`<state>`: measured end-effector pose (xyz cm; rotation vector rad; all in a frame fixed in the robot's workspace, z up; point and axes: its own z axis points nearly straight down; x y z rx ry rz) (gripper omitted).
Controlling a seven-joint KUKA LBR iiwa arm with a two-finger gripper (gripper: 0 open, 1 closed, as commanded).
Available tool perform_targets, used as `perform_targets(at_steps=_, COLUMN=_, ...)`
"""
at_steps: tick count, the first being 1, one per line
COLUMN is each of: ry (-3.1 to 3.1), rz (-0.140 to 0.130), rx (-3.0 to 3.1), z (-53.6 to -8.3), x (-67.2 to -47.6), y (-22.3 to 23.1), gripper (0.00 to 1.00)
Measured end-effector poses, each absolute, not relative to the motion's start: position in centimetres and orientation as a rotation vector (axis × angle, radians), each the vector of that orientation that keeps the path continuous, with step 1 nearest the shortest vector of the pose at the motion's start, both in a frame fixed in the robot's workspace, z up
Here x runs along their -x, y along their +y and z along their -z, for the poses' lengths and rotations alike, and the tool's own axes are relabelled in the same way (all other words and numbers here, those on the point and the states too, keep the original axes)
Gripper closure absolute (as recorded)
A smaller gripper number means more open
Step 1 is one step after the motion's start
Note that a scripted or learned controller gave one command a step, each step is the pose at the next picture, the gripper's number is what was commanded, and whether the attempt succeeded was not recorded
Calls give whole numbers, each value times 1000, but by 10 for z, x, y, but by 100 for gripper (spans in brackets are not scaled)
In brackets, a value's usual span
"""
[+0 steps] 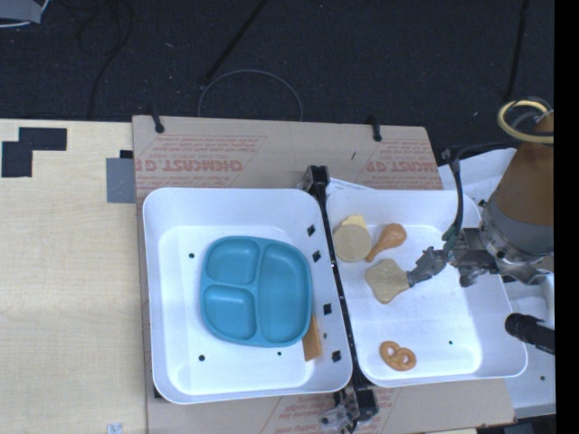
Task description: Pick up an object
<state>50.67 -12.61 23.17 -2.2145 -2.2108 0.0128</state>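
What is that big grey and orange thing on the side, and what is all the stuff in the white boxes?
That is a robot arm, seen by one camera looking down from above the bench. It reaches in from the picture's right. At its end sits a tool for picking things up, and its tip is right beside a pale flat toy food piece. I cannot tell whether the tool is open or shut, so I won't say it holds anything.

There are two white bins. The right bin has that flat piece, a pale round piece, a toy drumstick and a small pretzel. The left bin has a blue plate with sections and a thin brown piece at the plate's edge.
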Motion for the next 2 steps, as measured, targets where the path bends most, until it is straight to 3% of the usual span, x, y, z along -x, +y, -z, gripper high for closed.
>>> perform_targets(at_steps=1, ry=-2219, rz=-3, rx=2219, z=-237, x=-509, y=-126, gripper=0)
perform_targets(at_steps=2, ry=-2216, rz=-7, rx=2215, z=-181, x=-500, y=-120, gripper=0)
